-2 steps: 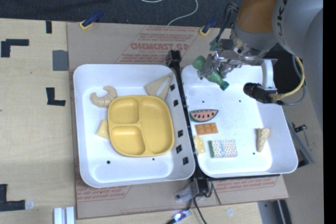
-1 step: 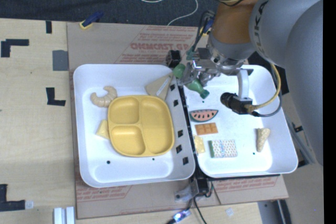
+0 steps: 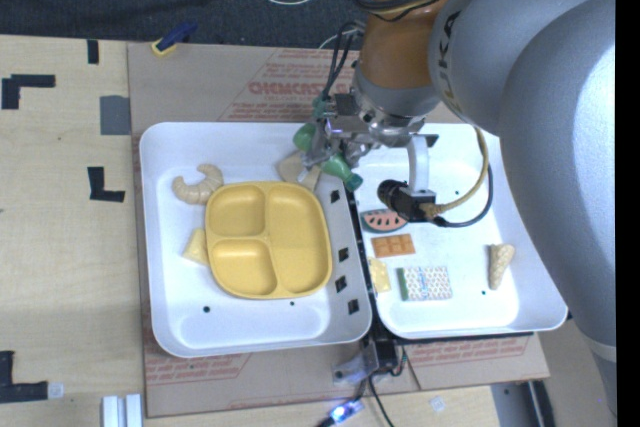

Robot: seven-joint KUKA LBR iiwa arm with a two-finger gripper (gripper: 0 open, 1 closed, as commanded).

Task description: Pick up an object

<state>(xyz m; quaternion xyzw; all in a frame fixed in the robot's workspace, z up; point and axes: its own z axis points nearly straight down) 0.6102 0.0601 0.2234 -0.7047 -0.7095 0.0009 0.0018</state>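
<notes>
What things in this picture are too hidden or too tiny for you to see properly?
1. Gripper, camera view: the orange-banded wrist covers its upper part, so whether it grips anything cannot be told.
2. Green thing at the fingertips: too small and blurred to name.
3. Pale yellow flat piece: tucked under the yellow divided plastic plate.
4. Right white bin: the grey arm hides its far corner.
</notes>
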